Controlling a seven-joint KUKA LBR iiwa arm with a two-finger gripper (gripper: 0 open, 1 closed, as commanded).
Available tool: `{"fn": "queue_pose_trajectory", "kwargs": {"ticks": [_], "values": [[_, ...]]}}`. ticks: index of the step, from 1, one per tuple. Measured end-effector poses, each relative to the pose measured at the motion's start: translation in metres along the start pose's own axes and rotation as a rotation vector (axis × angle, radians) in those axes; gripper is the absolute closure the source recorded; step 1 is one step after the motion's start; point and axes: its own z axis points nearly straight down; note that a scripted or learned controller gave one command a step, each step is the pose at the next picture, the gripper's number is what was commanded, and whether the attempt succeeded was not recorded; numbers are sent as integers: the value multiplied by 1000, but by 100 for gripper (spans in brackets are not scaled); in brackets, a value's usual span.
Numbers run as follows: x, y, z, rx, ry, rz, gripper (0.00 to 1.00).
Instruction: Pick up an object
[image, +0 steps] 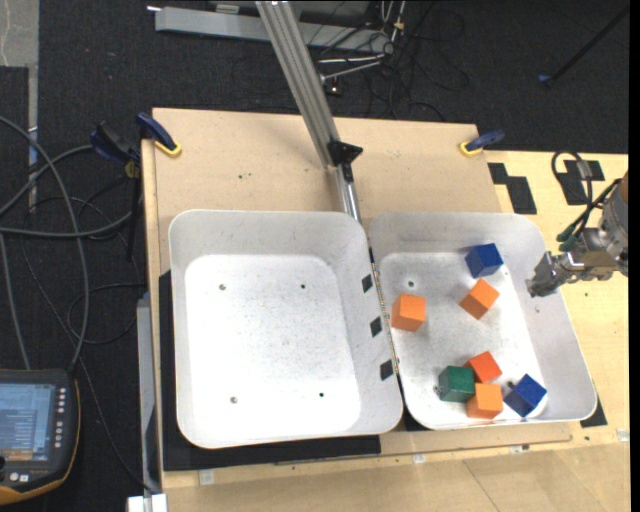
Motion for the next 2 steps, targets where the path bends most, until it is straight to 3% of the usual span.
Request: {"fn": "queue_pose_trajectory", "kwargs": {"ticks": [2], "values": [[108,22,9,8,5,-5,100]]}}
